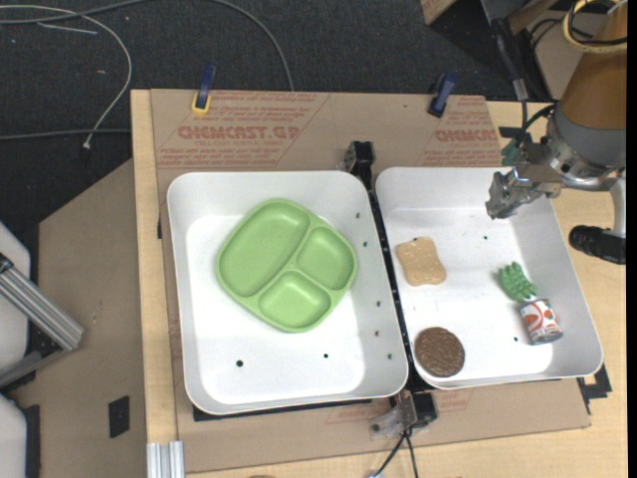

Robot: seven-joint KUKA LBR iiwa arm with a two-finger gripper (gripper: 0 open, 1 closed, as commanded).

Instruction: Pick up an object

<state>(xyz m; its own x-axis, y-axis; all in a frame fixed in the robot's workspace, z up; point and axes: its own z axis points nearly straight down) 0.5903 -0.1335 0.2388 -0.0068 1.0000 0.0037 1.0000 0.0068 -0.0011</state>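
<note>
- White bins: two, left bin (189, 267) and right bin (468, 192).
- Gripper (505, 195) over right bin's far side; finger state cannot tell.
- Below gripper: one tan biscuit (421, 262), one brown disc (439, 351), one green piece (515, 281), one can (538, 320).
- Far left: one green tray (287, 264).

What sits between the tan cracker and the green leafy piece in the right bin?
Nothing: in the camera view the stretch between the cracker and the green leafy piece is bare white bin floor. The gripper hangs above and behind it.
</note>
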